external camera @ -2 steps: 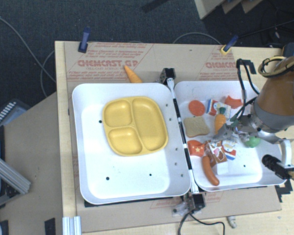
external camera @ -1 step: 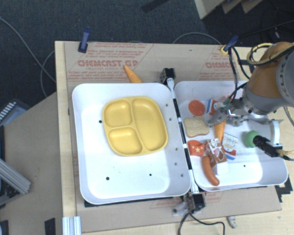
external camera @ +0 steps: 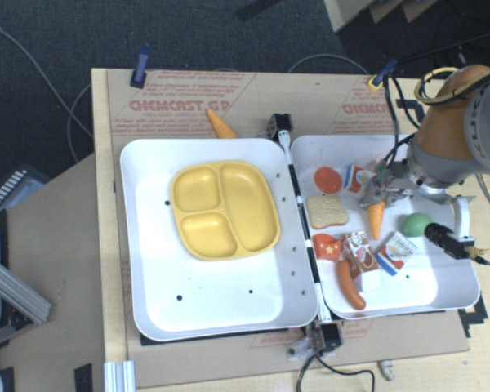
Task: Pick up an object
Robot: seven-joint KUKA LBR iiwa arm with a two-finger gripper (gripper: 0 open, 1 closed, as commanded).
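Orange toy carrot (external camera: 376, 219) is my best guess for the obj to pick. It lies near the middle of the right bin (external camera: 453, 288), thick end up at 12 o'clock, thin tip at 6. It looks smooth and hard, like plastic, and gets skinny toward the tip, so it may slip if pinched low down.

The gripper (external camera: 381, 190) sits right at the carrot's 12 o'clock, at its thick end, maybe touching it. I can't tell if the pincer is spread or pressed together; the metal bits blur into each other from up here. So I won't say it has the carrot.

Step, I think: at the grab, w/ the lift not done yet. The carrot looks to be lying on the bin floor.

Next move needs a firm pinch across the thick end, then a slow lift straight up. Stuff is close by: a bread slice (external camera: 327, 211) at the carrot's 9 o'clock, a red round piece (external camera: 328, 180) at approx 10, a green lump (external camera: 416, 223) at 3, small packets (external camera: 361, 251) at 7. A sideways bump could drag those along.

The yellow plate (external camera: 224, 211) in the left bin (external camera: 147, 300) is well apart, no worry there.
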